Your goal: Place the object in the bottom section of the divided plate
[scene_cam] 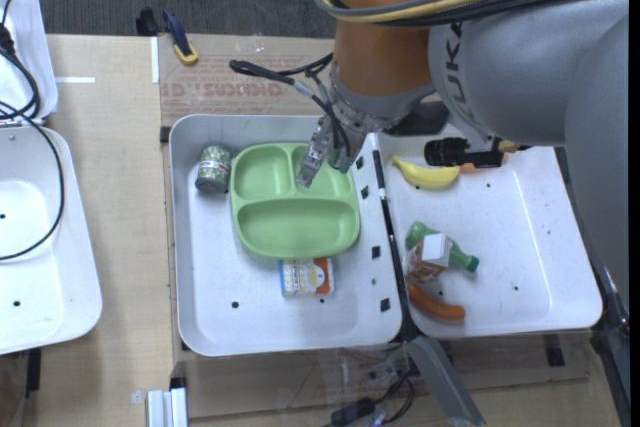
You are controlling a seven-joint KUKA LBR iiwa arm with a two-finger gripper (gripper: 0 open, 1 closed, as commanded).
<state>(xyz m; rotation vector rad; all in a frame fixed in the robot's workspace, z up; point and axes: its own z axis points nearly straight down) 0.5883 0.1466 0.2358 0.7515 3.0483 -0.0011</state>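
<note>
tool [312,165] over upper right section of green divided plastic plate [295,225] | finger state could not be told | small printed carton [305,276] lay just below plate

- The grey arm [540,45] bears large dark letters, cut off at "UK".
- The cardboard sheet [250,87] on the worktop carries red printing, upside down and too blurred to read.
- Carton [304,276] and can [212,168] labels: illegible.

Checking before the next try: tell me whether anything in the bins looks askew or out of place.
The can in the left bin lies tipped on its side beside the green divided plate. The small carton below the plate lies flat. Nothing looks spilled or damaged.
</note>
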